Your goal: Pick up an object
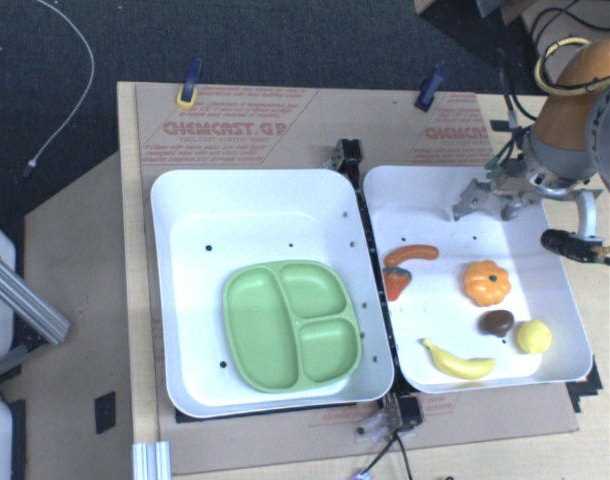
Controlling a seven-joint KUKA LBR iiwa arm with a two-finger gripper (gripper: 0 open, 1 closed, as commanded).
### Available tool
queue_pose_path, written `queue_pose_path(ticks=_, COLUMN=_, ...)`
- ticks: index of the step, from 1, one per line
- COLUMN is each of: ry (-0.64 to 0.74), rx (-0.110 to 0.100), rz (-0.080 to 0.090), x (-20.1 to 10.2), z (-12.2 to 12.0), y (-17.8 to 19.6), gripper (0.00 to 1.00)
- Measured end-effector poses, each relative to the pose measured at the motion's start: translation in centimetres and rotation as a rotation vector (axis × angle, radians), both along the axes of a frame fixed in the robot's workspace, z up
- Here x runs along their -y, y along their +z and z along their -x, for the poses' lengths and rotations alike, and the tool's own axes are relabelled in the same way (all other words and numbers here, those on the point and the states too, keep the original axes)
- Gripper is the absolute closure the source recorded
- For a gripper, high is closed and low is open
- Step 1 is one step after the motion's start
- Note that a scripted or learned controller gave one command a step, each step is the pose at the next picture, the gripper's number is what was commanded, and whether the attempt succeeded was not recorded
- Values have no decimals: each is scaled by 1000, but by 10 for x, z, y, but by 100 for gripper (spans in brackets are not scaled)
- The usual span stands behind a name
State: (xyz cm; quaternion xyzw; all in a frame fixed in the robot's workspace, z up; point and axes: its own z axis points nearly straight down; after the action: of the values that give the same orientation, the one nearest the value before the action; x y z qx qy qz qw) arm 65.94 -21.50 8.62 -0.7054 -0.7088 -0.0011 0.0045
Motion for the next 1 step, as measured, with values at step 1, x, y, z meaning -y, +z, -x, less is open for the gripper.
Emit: queue_pose_path(ticks=1, ry=0, rx=8, rz=8, x=2, z=-1, y=11, gripper=100)
